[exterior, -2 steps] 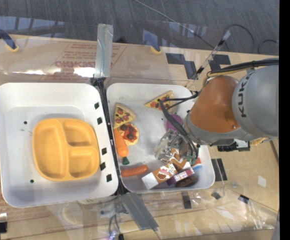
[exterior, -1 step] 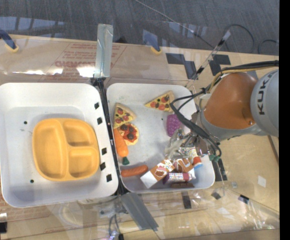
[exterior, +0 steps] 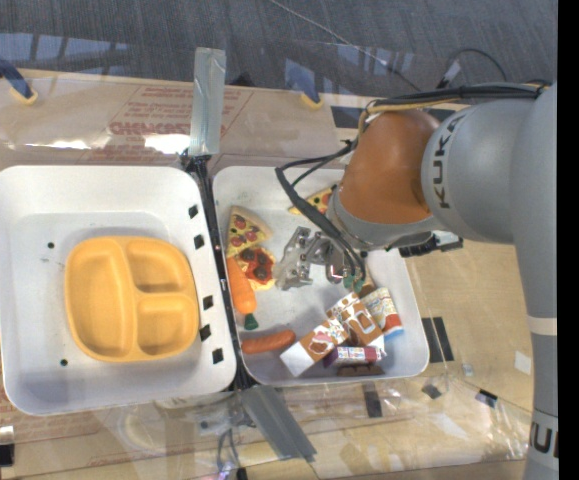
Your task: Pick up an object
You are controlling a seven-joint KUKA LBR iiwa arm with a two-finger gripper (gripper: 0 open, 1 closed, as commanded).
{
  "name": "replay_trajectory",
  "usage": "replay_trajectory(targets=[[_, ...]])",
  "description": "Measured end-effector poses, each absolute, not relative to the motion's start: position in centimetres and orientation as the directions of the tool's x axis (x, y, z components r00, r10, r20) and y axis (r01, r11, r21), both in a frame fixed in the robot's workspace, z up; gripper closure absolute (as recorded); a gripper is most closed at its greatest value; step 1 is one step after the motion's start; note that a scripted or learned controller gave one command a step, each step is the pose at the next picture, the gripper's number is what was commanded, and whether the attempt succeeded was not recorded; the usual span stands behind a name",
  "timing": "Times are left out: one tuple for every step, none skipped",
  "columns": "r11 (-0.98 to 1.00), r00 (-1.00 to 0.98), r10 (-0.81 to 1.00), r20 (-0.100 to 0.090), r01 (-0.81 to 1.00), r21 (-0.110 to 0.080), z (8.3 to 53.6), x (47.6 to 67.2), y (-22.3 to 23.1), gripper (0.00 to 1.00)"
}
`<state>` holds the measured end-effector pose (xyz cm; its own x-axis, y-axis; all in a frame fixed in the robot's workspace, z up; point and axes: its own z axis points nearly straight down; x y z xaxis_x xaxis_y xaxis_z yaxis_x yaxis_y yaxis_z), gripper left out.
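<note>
Metal tool (exterior: 299,260), grip state unclear, hangs between pizza slice (exterior: 245,232) and snack cartons (exterior: 359,318).

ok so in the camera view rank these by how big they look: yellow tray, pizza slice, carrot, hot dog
Largest to smallest:
1. yellow tray, by far the biggest
2. pizza slice
3. carrot and hot dog: they look about the same length, too close to rank

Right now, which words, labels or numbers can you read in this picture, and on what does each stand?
"KUKA": grey arm, letters running vertically.
Red print on the cardboard sheet: too blurred to read.
Print on the carton in the right bin: too small to read.
</note>
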<state>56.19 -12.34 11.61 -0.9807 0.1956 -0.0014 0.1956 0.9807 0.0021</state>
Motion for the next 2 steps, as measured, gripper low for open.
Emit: replay_trajectory(targets=[[0.998, -0.998, -0.056, -0.004, -0.056, -0.003, 9.3, 57.2, -20.4, 1.0], [1.0, -1.0, -0.021, -0.006, -0.021, 0.0, 9.4, 60.3, -9.9, 1.0]])
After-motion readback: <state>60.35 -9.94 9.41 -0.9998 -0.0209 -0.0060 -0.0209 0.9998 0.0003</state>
